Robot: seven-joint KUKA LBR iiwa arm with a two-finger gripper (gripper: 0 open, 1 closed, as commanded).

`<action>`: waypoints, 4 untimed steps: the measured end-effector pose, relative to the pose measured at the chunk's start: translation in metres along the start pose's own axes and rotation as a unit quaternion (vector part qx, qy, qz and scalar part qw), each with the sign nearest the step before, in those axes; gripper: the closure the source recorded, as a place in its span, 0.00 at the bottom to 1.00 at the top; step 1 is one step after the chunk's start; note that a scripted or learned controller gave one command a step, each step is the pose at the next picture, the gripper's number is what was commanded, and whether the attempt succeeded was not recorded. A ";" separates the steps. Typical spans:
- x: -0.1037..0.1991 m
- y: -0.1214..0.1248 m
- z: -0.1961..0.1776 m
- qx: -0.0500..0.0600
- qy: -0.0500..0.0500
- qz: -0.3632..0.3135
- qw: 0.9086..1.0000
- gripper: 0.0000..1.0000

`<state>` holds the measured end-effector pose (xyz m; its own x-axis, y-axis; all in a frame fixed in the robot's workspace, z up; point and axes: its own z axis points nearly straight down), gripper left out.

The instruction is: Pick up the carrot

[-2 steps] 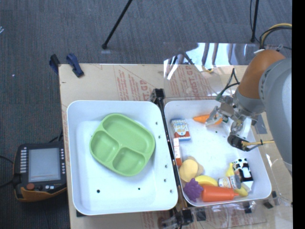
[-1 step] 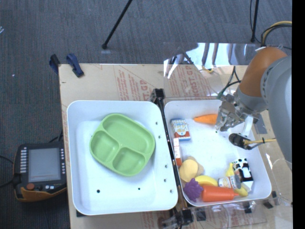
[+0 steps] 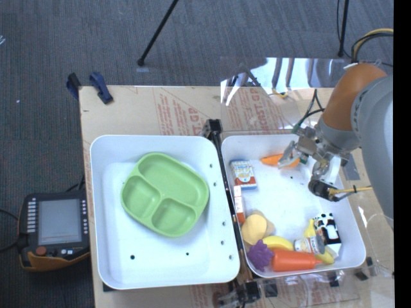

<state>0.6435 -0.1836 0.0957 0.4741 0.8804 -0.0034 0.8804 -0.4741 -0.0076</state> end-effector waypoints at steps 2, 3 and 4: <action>0.029 -0.030 0.010 0.001 0.002 0.209 0.978 0.00; 0.019 -0.040 0.010 0.002 0.001 0.400 0.917 0.00; 0.026 -0.026 0.009 0.000 0.003 0.418 0.908 0.00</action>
